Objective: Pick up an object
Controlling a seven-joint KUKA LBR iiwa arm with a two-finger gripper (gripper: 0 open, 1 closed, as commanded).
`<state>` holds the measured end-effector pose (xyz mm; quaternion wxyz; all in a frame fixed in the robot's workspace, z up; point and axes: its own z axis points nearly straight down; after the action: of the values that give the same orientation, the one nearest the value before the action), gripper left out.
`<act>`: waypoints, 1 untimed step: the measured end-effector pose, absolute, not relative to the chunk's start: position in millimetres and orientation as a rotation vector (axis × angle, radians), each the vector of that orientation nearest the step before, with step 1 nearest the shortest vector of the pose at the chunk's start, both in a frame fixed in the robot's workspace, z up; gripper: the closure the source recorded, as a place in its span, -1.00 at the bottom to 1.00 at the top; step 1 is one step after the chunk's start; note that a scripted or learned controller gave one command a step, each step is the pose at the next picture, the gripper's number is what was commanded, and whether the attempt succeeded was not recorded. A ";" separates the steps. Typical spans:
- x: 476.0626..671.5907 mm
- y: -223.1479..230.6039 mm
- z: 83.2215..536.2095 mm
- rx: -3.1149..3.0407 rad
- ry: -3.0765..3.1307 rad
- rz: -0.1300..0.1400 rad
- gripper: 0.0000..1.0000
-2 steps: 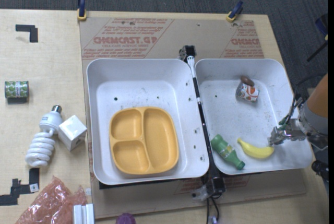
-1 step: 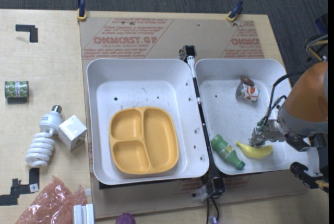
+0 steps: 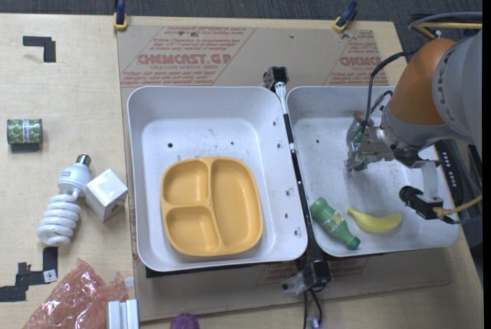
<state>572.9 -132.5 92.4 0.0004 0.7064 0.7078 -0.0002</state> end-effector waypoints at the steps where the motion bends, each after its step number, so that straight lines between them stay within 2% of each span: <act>1: 509.8 -98.7 92.1 2.224 2.219 -0.001 -1.00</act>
<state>509.8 -98.7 92.1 -0.0001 0.7078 0.7064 -0.0003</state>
